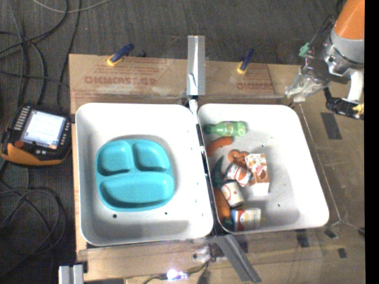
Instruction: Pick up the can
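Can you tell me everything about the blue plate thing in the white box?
The blue plate is a turquoise tray, plastic by its look, with rounded corners. It has three hollows: two small ones at the far side and one long one near the front. It lies flat in the left bin, about in the middle, away from the walls.

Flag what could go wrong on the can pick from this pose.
1. The cans sit packed against a carton and other toys in the right bin, so the fingers may snag a neighbour.
2. One can lies by the bin's near wall, which may block a finger.
3. The gripper sits outside the bin, so a long approach remains.
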Controlling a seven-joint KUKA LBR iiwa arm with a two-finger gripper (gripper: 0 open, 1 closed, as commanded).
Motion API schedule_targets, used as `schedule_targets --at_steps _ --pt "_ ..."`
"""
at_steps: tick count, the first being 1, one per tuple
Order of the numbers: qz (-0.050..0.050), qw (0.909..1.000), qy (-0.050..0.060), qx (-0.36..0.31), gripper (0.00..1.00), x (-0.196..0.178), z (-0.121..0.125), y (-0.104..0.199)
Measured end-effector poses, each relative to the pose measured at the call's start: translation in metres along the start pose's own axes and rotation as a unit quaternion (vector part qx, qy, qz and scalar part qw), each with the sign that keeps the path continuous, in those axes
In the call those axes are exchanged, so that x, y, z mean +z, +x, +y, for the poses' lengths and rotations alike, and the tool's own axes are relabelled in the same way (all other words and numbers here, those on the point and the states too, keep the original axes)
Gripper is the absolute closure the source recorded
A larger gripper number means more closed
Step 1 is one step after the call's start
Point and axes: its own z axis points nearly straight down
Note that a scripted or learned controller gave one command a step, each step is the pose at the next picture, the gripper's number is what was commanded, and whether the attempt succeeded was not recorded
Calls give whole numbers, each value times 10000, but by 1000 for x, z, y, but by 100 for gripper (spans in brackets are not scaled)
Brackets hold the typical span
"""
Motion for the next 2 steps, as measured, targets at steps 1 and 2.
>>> schedule_targets --at_steps 1,2 --pt "-29 10000 4 -8 100 -9 0 0" --pt "2 9876 -8 -1567 100 -98 4 -13"
